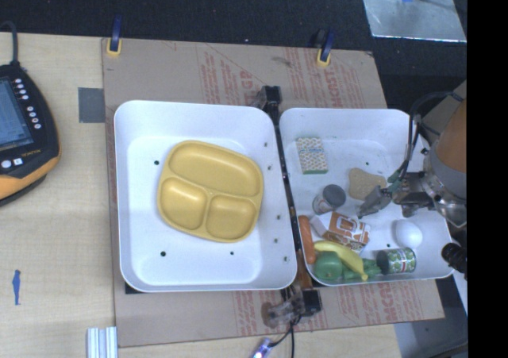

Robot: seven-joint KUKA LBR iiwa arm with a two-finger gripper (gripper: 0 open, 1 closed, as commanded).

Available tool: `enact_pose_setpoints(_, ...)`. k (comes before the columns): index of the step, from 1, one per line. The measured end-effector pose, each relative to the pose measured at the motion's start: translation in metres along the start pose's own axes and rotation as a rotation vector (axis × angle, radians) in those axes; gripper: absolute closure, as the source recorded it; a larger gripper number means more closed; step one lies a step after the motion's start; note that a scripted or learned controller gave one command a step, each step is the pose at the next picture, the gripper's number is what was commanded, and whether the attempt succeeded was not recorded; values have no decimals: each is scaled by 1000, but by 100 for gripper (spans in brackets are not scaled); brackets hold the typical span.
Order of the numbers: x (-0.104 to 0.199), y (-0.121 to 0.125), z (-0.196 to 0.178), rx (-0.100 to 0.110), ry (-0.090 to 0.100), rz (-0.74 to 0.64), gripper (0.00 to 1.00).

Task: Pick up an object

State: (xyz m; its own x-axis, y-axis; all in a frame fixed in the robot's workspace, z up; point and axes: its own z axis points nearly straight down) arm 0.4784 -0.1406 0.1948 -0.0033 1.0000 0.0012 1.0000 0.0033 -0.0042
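The right bin holds several small items: a green-and-white patterned sponge, a tan flat piece, a grey cup, an orange-and-white packet, a carrot, a banana, a green pepper, a green can and a white ball. My gripper hangs low over the bin's right side, just right of the tan piece and above the white ball. Its fingers stand open with nothing between them.
The left bin carries a yellow divided plate. A teach pendant lies on the bench at far left. Clamps pin the cardboard sheet at the back. The arm's body covers the right bin's right edge.
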Motion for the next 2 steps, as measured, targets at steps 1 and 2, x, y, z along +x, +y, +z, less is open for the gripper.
enact_pose_setpoints(1,17,61,82,-2,-1,0,0)
enact_pose_setpoints(2,3,106,101,-4,-1,-2,0)
